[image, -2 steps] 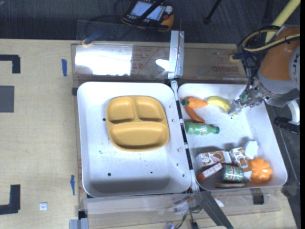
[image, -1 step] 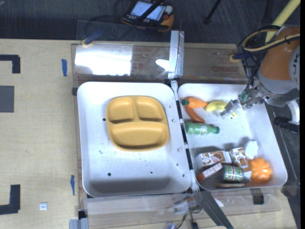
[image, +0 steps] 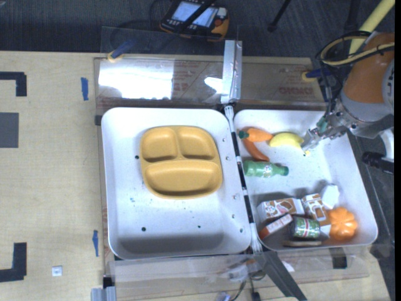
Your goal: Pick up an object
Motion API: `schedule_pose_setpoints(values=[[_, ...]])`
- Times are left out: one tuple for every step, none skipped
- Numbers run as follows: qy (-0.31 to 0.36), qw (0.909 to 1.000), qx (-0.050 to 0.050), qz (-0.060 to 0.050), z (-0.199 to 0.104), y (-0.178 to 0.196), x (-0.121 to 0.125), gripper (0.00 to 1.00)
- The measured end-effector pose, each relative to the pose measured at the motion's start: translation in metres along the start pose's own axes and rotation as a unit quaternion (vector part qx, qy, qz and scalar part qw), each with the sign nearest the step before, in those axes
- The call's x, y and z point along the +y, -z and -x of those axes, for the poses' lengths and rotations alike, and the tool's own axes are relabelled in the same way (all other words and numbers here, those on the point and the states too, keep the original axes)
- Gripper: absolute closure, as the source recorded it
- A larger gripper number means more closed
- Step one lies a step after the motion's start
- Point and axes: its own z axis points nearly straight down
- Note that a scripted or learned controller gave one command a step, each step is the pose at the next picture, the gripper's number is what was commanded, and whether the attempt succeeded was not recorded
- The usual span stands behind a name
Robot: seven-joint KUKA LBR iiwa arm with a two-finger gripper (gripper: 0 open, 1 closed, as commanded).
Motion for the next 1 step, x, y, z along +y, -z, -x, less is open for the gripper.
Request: schedule_pose_setpoints(values=[[-0.185, 0.9828, -0.003, 0.002, -0.0168, 0.1134, 0.0095, 1.0]])
